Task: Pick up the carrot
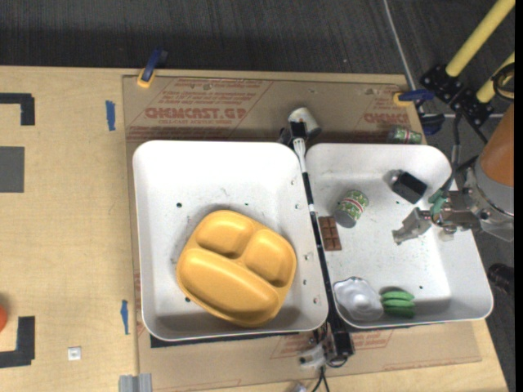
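Camera view: the tool (406, 231) hovers over the right bin (466, 296), fingers parted, holding nothing.

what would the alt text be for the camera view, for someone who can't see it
The gripper reaches from the right over the right bin, which holds a small can, a brown block, a black block, a clear piece and a green item. The left bin holds a yellow bread loaf.
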`<state>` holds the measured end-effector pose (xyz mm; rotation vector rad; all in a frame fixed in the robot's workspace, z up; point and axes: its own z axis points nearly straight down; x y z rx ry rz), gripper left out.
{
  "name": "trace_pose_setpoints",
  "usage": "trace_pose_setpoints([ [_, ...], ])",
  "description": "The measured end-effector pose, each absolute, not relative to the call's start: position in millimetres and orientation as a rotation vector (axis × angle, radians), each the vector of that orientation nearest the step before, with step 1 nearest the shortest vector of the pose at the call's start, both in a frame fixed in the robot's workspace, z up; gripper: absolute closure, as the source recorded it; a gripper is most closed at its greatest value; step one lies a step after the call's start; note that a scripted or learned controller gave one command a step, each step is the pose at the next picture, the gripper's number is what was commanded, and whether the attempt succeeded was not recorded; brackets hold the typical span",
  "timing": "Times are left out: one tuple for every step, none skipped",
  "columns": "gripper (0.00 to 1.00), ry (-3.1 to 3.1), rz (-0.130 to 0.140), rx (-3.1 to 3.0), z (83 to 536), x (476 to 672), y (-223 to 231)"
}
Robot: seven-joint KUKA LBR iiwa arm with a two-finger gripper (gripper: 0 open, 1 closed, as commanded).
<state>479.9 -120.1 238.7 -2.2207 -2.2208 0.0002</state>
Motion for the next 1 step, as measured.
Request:
trace_pose_setpoints([
  [0.0,-2.052,0.001,-2.376,164.8,520.8,-111.7],
])
